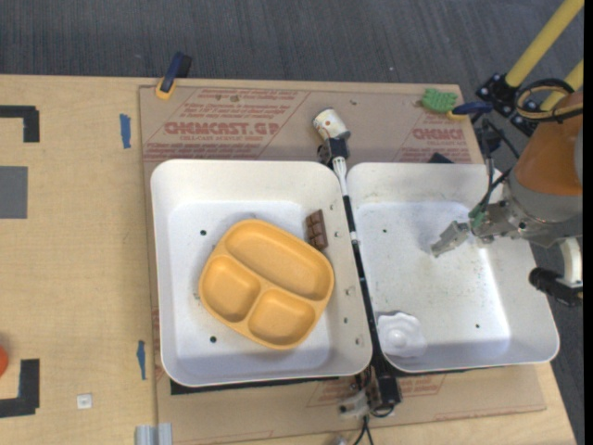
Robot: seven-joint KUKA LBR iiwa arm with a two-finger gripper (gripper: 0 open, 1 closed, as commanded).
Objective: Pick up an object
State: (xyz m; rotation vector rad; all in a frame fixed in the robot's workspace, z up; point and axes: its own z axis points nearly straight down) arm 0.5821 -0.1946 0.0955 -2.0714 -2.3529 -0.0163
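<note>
The arm point(547, 170), grey with an orange band, is reaching in from the right over the right bin point(519, 341). Its gripper point(452, 237) is hanging above the bin's upper middle, and the grey fingers point(445, 241) are pointing down and to the left; nothing is sitting between them, though whether they are spread or closed I cannot tell at this slant.

A small white object point(400, 332), possibly a crumpled or moulded plastic piece, is lying near the front left corner of the right bin, well apart from the gripper.

In the left bin point(176, 248), a yellow divided plate point(267, 283) is resting on the floor at a tilt, with a small brown block point(316, 229) just beside its upper right edge, near the wall shared by the two bins. Both bins are sitting on a cardboard sheet point(222, 123) on the tabletop point(65, 276).
</note>
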